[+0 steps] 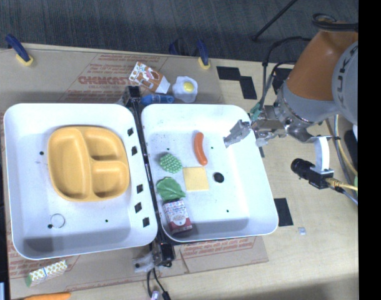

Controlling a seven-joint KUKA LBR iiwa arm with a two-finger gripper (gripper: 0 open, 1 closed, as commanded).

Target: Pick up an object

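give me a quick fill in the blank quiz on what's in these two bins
1. The yellow divided tray lies in the ____ bin.
2. The cheese slice is square and ____ in colour.
3. The sausage lies in the ____ bin.
4. The claw hangs over the right bin's ____ edge.

Missing words: left; yellow; right; right

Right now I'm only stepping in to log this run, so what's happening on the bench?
A grey and orange arm reaches in from the right, its gripper above the right edge of the right bin, with nothing visible in it. That bin holds an orange sausage, a yellow cheese square, a green dotted piece, a green leaf and a red packet. The left bin holds a yellow divided tray.
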